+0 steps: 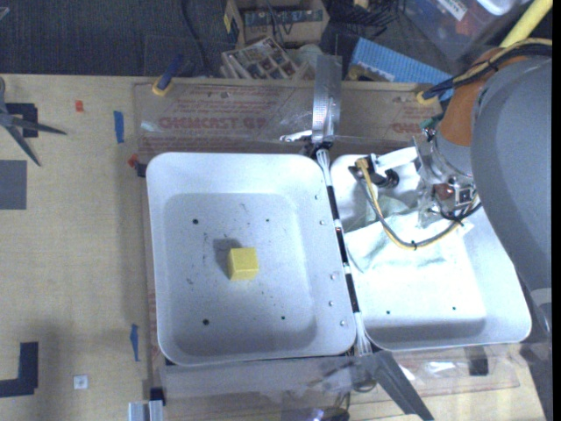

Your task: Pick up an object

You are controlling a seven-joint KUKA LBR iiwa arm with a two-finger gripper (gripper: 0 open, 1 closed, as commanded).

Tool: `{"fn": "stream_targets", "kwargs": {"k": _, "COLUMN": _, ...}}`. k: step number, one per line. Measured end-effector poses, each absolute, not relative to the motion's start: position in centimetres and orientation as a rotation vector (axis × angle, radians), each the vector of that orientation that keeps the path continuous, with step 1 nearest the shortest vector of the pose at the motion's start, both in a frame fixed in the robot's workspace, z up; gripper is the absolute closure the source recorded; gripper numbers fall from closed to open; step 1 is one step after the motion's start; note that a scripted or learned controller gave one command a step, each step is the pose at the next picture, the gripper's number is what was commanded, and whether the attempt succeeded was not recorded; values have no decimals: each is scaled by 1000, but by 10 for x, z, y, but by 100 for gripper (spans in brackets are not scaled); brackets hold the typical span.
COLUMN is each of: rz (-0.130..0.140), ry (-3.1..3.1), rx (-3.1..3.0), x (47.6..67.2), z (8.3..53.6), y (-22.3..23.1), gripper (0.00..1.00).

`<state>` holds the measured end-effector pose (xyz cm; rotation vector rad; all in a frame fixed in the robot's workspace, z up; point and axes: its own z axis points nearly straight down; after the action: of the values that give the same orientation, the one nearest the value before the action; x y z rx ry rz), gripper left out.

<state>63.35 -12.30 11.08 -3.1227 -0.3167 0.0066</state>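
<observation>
A small yellow cube [244, 262] lies near the middle of the left bin [175, 191], with nothing else beside it. My gripper [427, 210] hangs over the back part of the right bin [456, 318], well to the right of the cube and apart from it. The wrist and a yellow cable hide the gripper's tips. A pale, faintly greenish patch [372, 248] lies on the right bin's floor just left of the gripper; I cannot tell what it is.
The two bins meet at a raised divider [337, 235]. The grey arm [513, 147] covers the right bin's far right side. A metal strip [325, 103] stands behind the bins. Small tools and blue markers lie on the wooden bench at left.
</observation>
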Motion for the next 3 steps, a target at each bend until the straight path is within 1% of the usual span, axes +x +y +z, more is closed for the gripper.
{"fn": "stream_targets", "kwargs": {"k": 1, "rz": -3, "ry": -311, "rx": -3126, "x": 660, "z": 119, "y": -96, "gripper": 100}}
{"fn": "stream_targets", "kwargs": {"k": 2, "rz": -5, "ry": -301, "rx": -3126, "x": 660, "z": 129, "y": -99, "gripper": 100}}
{"fn": "stream_targets", "kwargs": {"k": 3, "rz": 3, "ry": -410, "rx": -3113, "x": 595, "z": 184, "y": 15, "gripper": 100}}
